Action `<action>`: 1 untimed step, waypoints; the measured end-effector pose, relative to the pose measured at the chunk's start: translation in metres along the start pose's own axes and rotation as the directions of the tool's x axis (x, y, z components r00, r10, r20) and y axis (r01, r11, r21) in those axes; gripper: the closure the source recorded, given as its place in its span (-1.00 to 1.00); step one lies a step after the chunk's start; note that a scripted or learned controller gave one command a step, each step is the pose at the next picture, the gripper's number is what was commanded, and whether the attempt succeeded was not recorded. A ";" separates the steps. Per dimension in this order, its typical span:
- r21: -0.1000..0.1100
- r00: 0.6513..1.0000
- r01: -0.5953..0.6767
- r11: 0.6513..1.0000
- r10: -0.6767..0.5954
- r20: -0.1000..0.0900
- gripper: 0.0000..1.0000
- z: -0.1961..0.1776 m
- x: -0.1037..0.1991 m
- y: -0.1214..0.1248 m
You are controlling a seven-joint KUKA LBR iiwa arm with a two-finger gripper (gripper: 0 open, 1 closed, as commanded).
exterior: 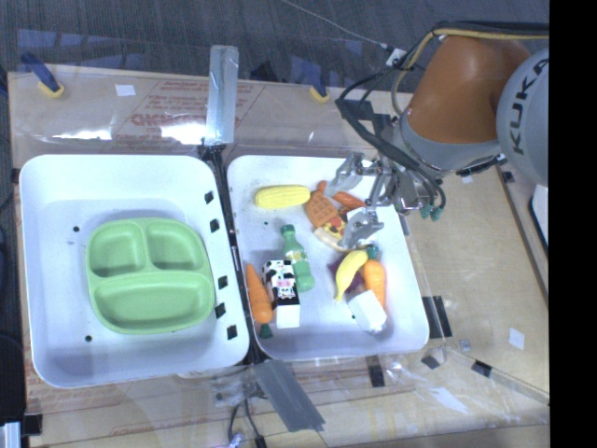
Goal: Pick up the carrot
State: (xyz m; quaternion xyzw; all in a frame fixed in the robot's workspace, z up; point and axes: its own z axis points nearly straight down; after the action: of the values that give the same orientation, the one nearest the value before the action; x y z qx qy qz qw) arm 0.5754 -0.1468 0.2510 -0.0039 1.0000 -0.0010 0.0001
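Two white bins sit side by side on the bench. The left bin (37, 250) carries a green tray (147, 275) with three compartments. The right bin (401, 329) is crowded. Corn (282, 196) lies near the top, and a waffle (323, 212) sits just right of it. A green bottle (295, 255) stands mid-bin, with a milk carton (284, 292) just below and touching it. A banana (350, 271) curves down the right side.

And there are carrots here, two of them by the look of it! One carrot (257, 294) lies along the bin's left wall, just beside the carton. A second carrot (374, 279) rests against the banana's right edge, a white block (369, 311) at its lower end.

The arm (466, 87) reaches in from the right, its orange band high over the bin's upper right corner. The gripper (362, 224) hangs over the waffle and the banana's top, near the second carrot and well apart from the first. Its metal parts are a tangle from here, so I cannot tell how wide it stands, and no item shows clearly in its grasp.
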 end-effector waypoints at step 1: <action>-0.005 1.000 -0.002 1.000 0.002 -0.011 -1.00 0.127 0.042 -0.031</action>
State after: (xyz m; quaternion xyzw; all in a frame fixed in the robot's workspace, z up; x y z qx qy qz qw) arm 0.5340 -0.1782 0.1241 -0.0027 1.0000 0.0015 -0.0052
